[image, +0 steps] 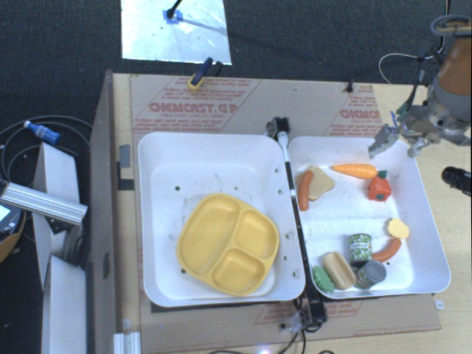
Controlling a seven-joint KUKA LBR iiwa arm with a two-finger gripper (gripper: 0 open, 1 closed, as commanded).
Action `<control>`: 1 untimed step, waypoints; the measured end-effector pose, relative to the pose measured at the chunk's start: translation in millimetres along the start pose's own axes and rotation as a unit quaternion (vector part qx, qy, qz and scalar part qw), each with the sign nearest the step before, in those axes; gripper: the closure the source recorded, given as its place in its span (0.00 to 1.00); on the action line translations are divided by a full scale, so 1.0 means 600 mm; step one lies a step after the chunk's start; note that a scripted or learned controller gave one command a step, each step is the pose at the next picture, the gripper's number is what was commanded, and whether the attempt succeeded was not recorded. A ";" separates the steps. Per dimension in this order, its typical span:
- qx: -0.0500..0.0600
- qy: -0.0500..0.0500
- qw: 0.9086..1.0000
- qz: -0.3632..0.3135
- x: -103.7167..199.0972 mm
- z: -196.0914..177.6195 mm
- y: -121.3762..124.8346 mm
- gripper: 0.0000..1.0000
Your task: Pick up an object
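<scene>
Carrot (355,171) is my pick for the target: it lies in the right bin (428,220), near that bin's far edge, closest of all the items to the gripper (398,140). I see the gripper hanging over the bin's far right corner, just past the rim, nothing between its fingers; they look spread, one prong toward the bin, one away. No contact with anything.

Key relation: the carrot sits toward the bin's middle from the fingers and a little nearer the bench's front edge, near but apart. Its long axis runs roughly parallel to the far edge of the bin, fat end toward the right wall, thin tip pointing to the divider between the two bins. I judge the fingers need to close across that axis, so the wrist may need a turn.

Neighbours: red tomato-like piece (379,188) just beside the carrot's fat end, bread slice (319,183) and a sausage (303,190) off its tip. Cans (360,247) and other food crowd the bin's front edge. Left bin (162,161) holds a yellow divided tray (227,243).

Risk, my call: the tomato piece is close enough to get clipped.
</scene>
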State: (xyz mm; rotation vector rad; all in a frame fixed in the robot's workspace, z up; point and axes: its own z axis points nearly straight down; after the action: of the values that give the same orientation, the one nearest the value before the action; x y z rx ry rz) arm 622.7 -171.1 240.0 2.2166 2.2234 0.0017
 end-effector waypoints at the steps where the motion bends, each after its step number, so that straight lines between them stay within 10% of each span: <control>1: 0.002 0.000 1.000 0.001 -0.050 0.127 0.008 0.00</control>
State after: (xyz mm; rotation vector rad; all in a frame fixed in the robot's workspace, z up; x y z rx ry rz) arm 627.6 -200.8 164.1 2.2202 2.2227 -0.0018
